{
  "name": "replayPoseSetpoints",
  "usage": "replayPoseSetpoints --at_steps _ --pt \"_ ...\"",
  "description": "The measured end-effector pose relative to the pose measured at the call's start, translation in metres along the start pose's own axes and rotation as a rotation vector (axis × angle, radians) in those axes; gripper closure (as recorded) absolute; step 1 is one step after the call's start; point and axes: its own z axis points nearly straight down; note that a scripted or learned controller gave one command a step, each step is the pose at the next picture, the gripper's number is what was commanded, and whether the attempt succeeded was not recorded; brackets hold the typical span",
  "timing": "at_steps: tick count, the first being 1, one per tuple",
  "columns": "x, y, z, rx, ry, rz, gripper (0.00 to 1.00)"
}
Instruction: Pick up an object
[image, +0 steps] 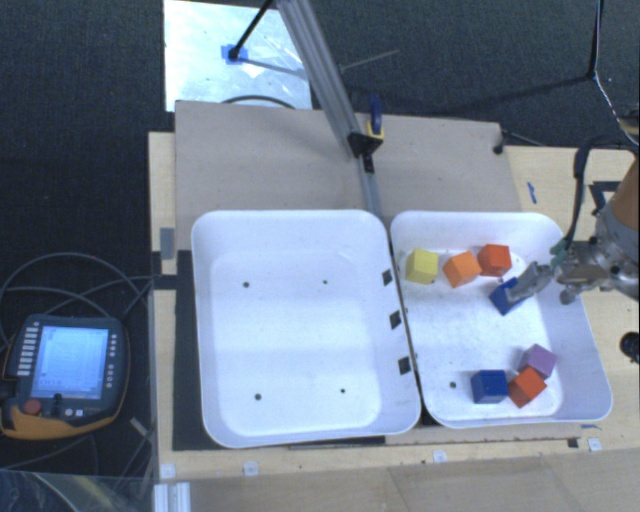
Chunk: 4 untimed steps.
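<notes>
- Gripper (522, 285): you see it over the right bin (580, 400), touching a blue block (504, 297); whether it pinches the block, you cannot tell.
- Nearby: yellow cube (422, 266), two orange cubes (461, 268).
- Front: blue cube (489, 386), purple cube (539, 359).

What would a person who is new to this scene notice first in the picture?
The coloured blocks in the right bin catch the eye: a yellow block and two orange ones near its far wall, a purple block among others at its near right corner. The gripper reaches in from the right, at a blue block.
</notes>
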Motion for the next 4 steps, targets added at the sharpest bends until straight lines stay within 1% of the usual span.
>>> replayPoseSetpoints --at_steps 1,2,3,4 --pt "0.0 0.0 0.0 -0.001 0.0 0.001 0.0" --pt "-0.001 0.009 0.056 0.005 0.001 0.003 0.0" --pt "-0.003 0.009 0.119 0.005 0.001 0.003 0.0" --pt "-0.003 0.009 0.163 0.004 0.001 0.003 0.0"
